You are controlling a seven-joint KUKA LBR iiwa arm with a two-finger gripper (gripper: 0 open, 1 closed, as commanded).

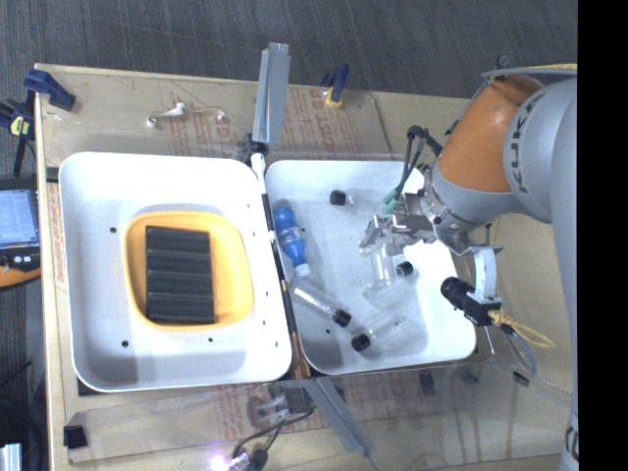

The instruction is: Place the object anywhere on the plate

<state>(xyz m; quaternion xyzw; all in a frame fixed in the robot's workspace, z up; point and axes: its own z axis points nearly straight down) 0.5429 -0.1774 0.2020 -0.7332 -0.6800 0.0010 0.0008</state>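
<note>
The arm reaches in from the right over the right bin [446, 337], its hand [385, 235] low above the bin floor near the middle. How far the hand is open I cannot tell — glare and metal parts blur it. Clear bottles lie in this bin: a blue-tinted bottle [288, 234] along the left wall, a black-capped one [320, 302] below it, others near the hand. The yellow plate [233, 273] sits in the left bin [88, 263], carrying a dark ribbed block [180, 273].
</note>
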